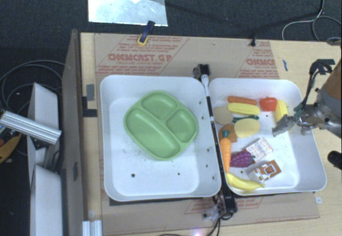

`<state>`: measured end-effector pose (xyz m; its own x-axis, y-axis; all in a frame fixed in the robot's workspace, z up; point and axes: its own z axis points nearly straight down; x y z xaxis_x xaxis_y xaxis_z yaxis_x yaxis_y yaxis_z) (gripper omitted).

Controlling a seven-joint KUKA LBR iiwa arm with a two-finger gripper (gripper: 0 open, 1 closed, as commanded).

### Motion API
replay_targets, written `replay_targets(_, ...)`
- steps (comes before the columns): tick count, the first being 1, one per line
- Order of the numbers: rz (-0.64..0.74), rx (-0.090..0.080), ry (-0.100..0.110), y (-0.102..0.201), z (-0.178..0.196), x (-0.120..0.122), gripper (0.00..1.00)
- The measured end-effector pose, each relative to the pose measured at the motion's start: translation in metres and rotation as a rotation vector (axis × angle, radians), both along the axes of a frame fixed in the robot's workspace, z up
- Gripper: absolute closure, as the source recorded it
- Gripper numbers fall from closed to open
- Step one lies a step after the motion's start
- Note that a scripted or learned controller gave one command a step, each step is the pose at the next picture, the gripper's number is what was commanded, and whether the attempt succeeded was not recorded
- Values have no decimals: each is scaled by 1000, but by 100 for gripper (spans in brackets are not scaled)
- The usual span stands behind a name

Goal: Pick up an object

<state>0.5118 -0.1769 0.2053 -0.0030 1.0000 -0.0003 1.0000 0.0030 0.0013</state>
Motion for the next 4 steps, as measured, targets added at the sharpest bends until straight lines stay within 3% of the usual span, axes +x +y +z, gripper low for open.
replay_targets(1,7,4,4,62,-53,10,0)
replay_targets(2,0,3,5,82,-94,-8,0)
replay_targets(3,-5,-13,-24,85,-115,-19,0)
replay_targets(4,0,0,-10,66,-117,-11,0)
